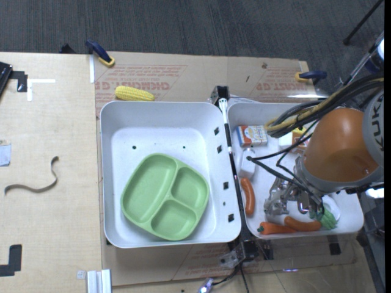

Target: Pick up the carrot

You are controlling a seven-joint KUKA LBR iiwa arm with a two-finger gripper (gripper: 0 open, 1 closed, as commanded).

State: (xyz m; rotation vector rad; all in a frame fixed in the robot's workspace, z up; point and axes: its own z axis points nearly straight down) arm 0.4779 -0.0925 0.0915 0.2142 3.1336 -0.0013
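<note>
Claw (287, 201) hangs low in the right bin (348, 221), its metal fingers near the front wall; whether they are spread or closed cannot be told (cables and wrist crowd them). Left of it, the green divided plate (165, 195) fills the left bin (113, 163), and a hot dog (248, 195) lies by the dividing wall. Just below the claw, the carrot (278, 228) rests along the front wall, apart from it.

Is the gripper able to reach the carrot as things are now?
Probably yes. The gripper hangs in the right bin, just above the carrot, which lies along the near wall. Nothing lies on top of it, but that wall and a second carrot crowd it.
</note>
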